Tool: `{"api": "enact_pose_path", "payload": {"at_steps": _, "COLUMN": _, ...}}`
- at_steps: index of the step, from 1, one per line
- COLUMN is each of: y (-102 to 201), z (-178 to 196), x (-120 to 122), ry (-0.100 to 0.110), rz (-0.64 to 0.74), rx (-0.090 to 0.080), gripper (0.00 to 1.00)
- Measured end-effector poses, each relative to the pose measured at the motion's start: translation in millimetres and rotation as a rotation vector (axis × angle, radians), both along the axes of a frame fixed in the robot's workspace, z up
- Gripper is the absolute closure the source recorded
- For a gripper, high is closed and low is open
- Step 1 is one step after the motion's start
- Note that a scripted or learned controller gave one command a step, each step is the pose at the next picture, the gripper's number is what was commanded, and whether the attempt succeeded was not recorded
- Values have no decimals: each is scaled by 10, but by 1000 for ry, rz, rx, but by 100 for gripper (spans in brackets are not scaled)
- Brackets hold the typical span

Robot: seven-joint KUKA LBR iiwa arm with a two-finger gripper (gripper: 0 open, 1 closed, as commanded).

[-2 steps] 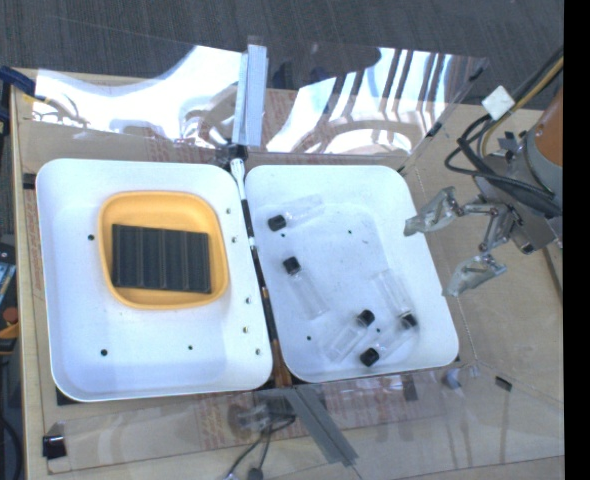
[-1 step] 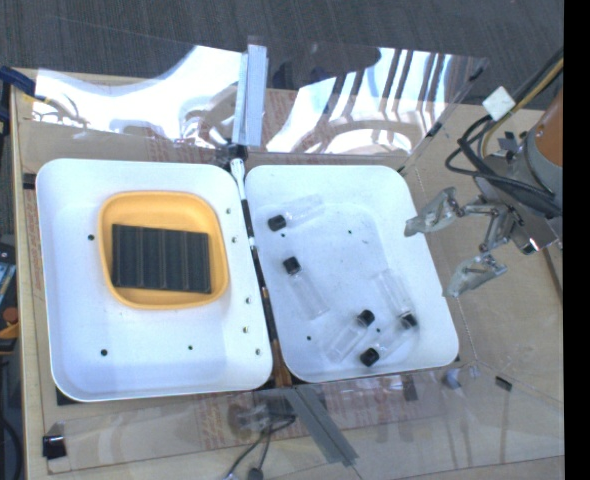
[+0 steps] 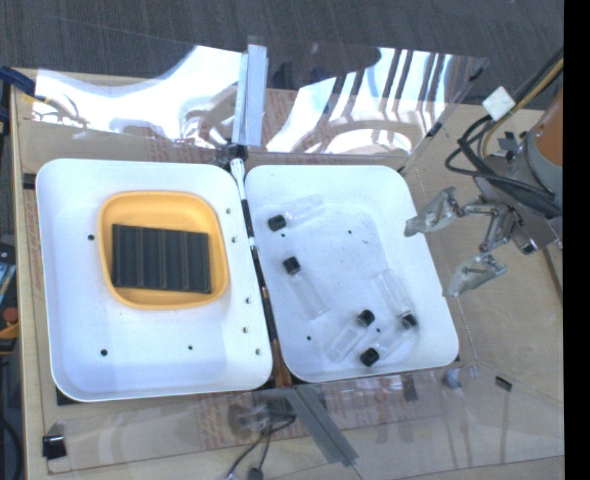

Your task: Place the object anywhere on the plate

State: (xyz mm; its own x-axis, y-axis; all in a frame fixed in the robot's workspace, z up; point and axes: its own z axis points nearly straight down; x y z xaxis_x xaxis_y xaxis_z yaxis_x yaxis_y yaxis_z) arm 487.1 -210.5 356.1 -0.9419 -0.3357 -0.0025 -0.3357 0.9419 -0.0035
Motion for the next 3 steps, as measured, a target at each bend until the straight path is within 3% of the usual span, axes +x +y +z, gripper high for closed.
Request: {"api": "enact_pose_path", "payload": {"at_steps": 3, "y": 0, "z": 0, "x": 0, "ry": 0, "rz": 0, "rx": 0, "gripper": 0}}
